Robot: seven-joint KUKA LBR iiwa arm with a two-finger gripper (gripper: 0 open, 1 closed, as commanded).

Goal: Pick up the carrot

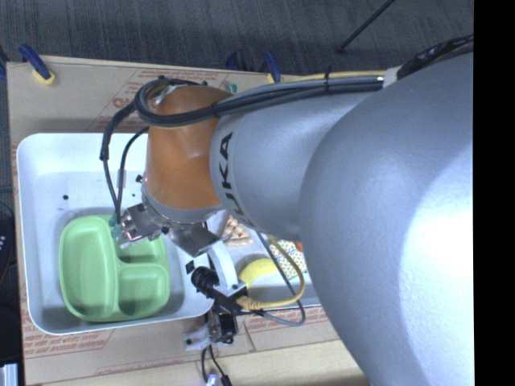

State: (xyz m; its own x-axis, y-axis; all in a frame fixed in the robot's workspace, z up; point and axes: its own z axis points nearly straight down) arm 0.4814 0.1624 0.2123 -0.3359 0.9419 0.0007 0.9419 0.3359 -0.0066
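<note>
A small orange patch (299, 248) is seen in the right bin (278, 300), hard against the edge of the grey arm (362, 215). Whether it is the carrot cannot be told, as most of it is hidden. Just beside it lie a yellow rounded object (257, 272) and a pale patterned item (237, 232).

The gripper (129, 233) is held low over the left bin (40, 175), at the upper right rim of a green divided tray (100, 272). Whether it is released or clenched cannot be told. The tray fills the near part of that bin, and bare white floor is left along the far side and the left wall. Much of the right bin is covered by the arm and its looping cables (273, 300).

Both bins are carried on a cardboard-covered surface (88, 79) held by blue clamps (36, 63), with dark carpet (161, 14) beyond.
</note>
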